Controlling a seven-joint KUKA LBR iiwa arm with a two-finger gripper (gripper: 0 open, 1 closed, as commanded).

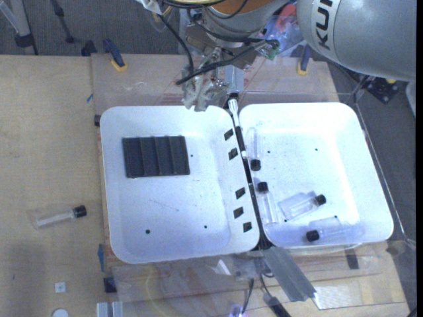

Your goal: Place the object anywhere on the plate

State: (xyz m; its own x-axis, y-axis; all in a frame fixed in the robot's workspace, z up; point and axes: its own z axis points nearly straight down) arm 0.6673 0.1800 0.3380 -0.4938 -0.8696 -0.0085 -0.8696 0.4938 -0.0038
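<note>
The arm (344, 18) is being held above the bins' far edge; the state of its gripper (218, 88) cannot be told. The dark plate (156, 156) is lying in the left bin (165, 236), vials (301, 205) in the right bin's (310, 121) near corner. A pick is judged next.

- Left bin (112, 177): held the ridged plate (156, 156), far-left part.
- Right bin (370, 177): held several vials (303, 205), near and left parts.
- One stray vial (58, 214): lay on the bench (39, 131), left of both bins.
</note>
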